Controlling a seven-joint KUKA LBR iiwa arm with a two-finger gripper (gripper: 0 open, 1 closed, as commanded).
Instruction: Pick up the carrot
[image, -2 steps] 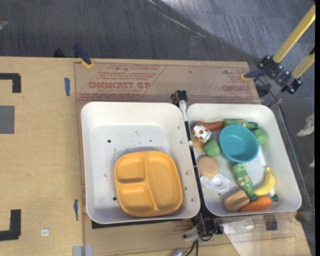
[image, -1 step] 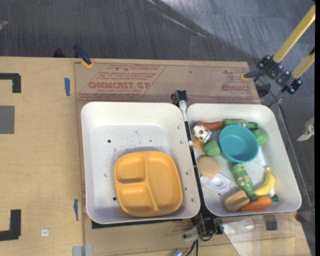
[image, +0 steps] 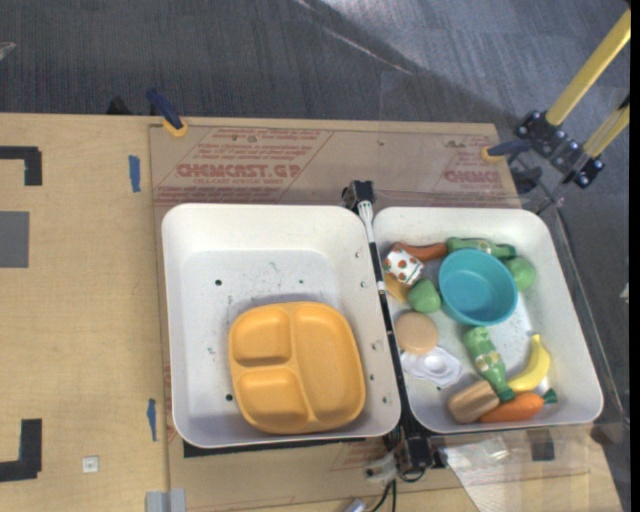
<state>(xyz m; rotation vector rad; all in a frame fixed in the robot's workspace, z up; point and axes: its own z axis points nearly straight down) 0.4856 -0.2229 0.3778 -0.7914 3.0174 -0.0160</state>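
Camera view: task not started, as far as the frame shows. The carrot (image: 515, 408) lies untouched in the right bin (image: 575, 330), down in its near right corner, close to the near wall. Nothing is lifted and nothing is clamped on it. Gripper state: cannot tell apart or together from this frame, so approach, grasp and lift are all judged still to do.

Carrot orientation: lying flat, long axis roughly left-right across the view, tilted slightly so the right end sits a bit higher in the frame. The green leafy end is at the right, toward the bin's right wall; the orange end points left.

Neighbours are tight:
- a brown bread-like piece (image: 472, 400) touches or nearly touches its left end
- a banana (image: 535, 365) is just behind it
- a green bottle (image: 483, 352) is near, behind-left

A teal bowl (image: 478, 287) sits mid-bin, well apart from the carrot.

Note: a second orange tapered piece (image: 430, 252) lies at the far side of the same bin beside a red-and-white mushroom (image: 402, 265). It may be another carrot-like toy; I can't tell for sure.

The left bin (image: 190, 300) holds a yellow divided plate (image: 295, 365). Both bins sit on the tabletop (image: 80, 300).

My judgement: a grasp across the short axis, mid-body, looks cleanest given the crowding at both ends.
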